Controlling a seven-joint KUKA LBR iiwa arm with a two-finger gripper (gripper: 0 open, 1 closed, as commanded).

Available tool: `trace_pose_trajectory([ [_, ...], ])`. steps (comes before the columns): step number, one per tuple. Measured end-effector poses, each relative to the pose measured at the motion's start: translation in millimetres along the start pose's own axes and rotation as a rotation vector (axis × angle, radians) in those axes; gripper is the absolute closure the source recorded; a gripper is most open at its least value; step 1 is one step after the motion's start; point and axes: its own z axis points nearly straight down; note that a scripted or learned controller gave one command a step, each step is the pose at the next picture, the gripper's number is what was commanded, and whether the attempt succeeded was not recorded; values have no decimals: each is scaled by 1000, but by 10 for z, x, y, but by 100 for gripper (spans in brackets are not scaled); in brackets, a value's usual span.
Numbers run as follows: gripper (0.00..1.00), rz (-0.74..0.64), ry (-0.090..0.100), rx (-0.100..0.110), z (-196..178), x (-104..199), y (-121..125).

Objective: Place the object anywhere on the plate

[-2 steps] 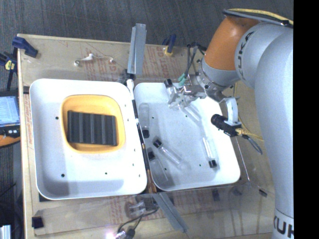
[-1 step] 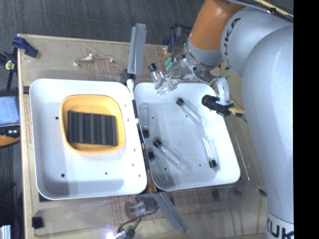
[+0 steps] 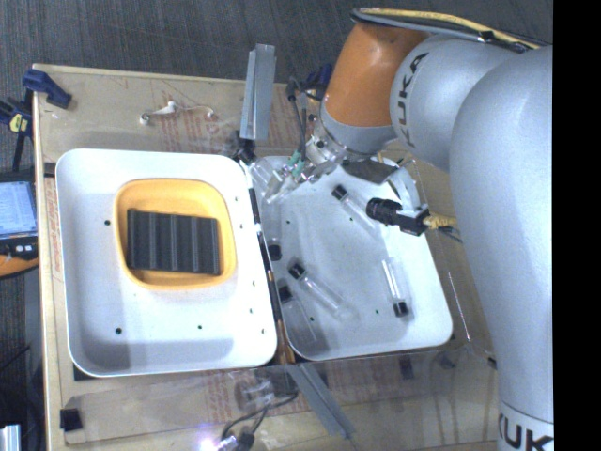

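A yellow plate (image 3: 175,231) with a dark ribbed centre lies in the left white bin (image 3: 94,327). In the right white bin (image 3: 427,332) lie clear tubes with black caps: one near the front left (image 3: 317,291), one at the right (image 3: 395,287) and one at the back (image 3: 348,203). My gripper (image 3: 282,182) hangs low over the back left corner of the right bin, close to the wall between the bins. It is apart from all three tubes, and I see nothing held in it.
The grey arm with its orange band (image 3: 371,69) covers the back right of the right bin. A black connector with a yellow cable (image 3: 399,216) juts over that bin. A grey bar (image 3: 255,92) stands behind the bins.
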Motion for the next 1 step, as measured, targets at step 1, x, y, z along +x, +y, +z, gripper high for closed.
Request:
trace_pose_trajectory([
  [1, 100, -194, 0, 0, 2, 236, -81],
])
